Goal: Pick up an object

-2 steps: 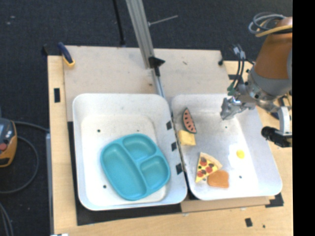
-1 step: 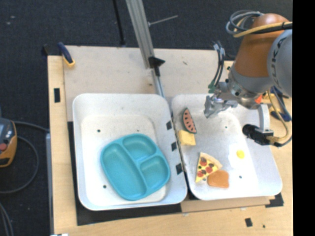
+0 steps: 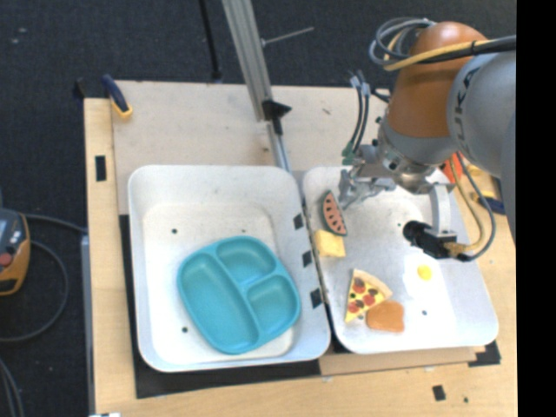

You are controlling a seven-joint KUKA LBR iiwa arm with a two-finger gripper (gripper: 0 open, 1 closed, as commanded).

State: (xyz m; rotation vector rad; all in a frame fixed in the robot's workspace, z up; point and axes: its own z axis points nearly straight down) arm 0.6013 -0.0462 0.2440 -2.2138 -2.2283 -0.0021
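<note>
Starting nearest the camera, the front of the right bin (image 3: 473, 320) holds a pizza slice (image 3: 365, 294) with an orange piece (image 3: 386, 318) touching its right corner. Taking the pizza slice as the landmark, a small yellow bit (image 3: 423, 274) lies to its right and a little further back, well apart. To the slice's left, across the wall between the bins, a blue divided plate (image 3: 239, 294) sits in the left bin (image 3: 148, 198). Just behind the slice and slightly left lies a pale yellow block (image 3: 330, 245), and touching the far side of that block is a watermelon slice (image 3: 334, 213), close against the right bin's left wall. A black fitting (image 3: 423, 234) on the arm hangs behind and to the right of the pizza slice.

Further back from the slice, the gripper (image 3: 353, 187) hovers just beside the top of the watermelon slice. Its fingers blur into the wrist, so how far the claw is parted cannot be told, and nothing is seen held in it. Beyond it rises the orange band of the arm (image 3: 430, 76).

The step looks like the approach, with nothing lifted yet. The watermelon slice seems the likely target; the next move probably calls for lowering over it, staying clear of the bin wall and the yellow block.
</note>
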